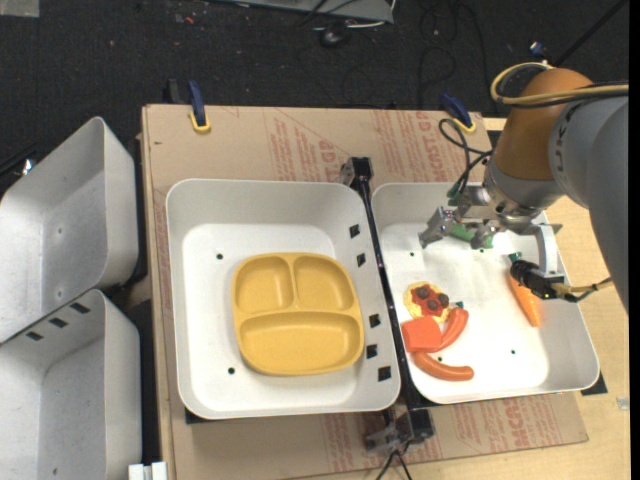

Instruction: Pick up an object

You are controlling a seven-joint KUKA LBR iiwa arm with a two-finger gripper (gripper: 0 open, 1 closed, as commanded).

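My gripper hangs over the far part of the right bin, below the grey wrist with its orange band. A small green bit shows at the gripper; I cannot tell whether it is a held thing. Toy food lies in the right bin nearer the front. There is a yellow slice with dark spots, an orange wedge, a red curved sausage and a longer sausage. An orange carrot lies by the right wall. All of these lie apart from the gripper.
The left bin holds a yellow divided plate. A black divider runs between the bins. Two white bins stand off the bench at the left. Cables run beside the arm at the right.
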